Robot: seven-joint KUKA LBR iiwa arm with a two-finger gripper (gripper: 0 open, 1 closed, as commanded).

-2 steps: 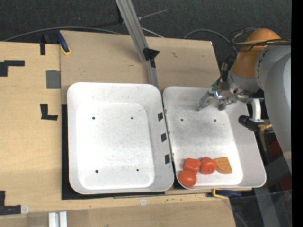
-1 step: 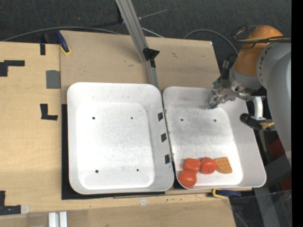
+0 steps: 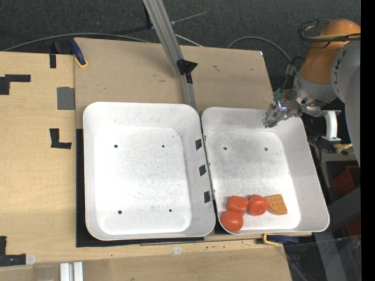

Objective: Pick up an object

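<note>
Distance is the main hazard here: the gripper (image 3: 273, 117) is seen over the far rim of the right bin (image 3: 246, 157), while the 4 candidate objects are crowded in that bin's near corner, well apart from it. 3 red tomato-like pieces (image 3: 237, 204) (image 3: 257, 205) (image 3: 232, 220) are touching one another, and an orange cracker-like piece (image 3: 276, 204) lies just beside them, against the front wall. A descent into this cluster could end with a finger landing on top of a piece instead of beside it, or with 2 pieces being pushed apart and none caught. The round red shapes are judged likely to roll or squirt out under a squeeze. The nearby bin wall could also block a finger.

The spread of the gripper cannot be told; the tool is small, dark and blurred against the rim, and nothing is seen held in it. Most of the arm is cut off at the right. The left bin (image 3: 140, 168) is shown speckled but bare.
</note>
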